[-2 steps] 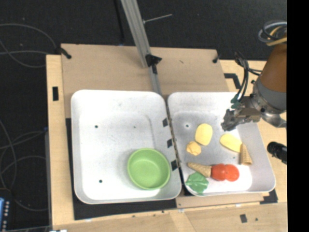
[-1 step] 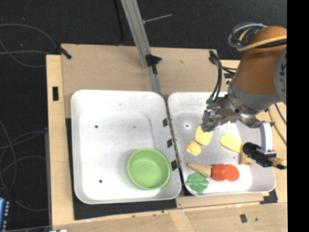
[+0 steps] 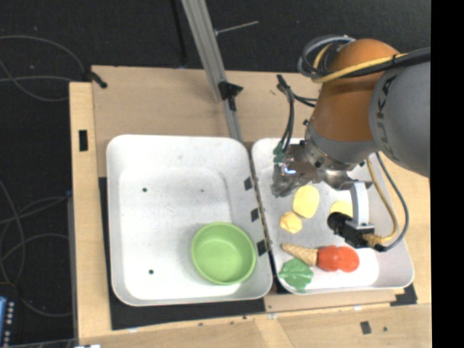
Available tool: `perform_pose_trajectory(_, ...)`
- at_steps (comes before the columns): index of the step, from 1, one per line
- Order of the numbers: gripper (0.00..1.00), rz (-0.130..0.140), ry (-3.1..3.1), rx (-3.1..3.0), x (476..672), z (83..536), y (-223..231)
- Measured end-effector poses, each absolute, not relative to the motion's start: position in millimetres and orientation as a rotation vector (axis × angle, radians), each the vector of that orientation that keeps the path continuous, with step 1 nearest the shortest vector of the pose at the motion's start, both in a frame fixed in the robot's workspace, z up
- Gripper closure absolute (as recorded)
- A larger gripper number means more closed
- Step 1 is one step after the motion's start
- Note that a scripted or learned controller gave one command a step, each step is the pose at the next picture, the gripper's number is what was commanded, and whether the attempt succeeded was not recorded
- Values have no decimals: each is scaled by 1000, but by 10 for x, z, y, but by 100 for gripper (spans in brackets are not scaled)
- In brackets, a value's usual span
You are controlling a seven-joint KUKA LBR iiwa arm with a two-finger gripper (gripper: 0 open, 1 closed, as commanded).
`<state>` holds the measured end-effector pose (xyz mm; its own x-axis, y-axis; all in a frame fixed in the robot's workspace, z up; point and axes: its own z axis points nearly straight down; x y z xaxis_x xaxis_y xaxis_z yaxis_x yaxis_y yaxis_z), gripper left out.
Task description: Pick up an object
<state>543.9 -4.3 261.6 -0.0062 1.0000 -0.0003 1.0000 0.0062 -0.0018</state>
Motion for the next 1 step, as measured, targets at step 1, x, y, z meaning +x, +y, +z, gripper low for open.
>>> perform_pose_trajectory(1,100,4,-2226,-2213,5517,2468,477)
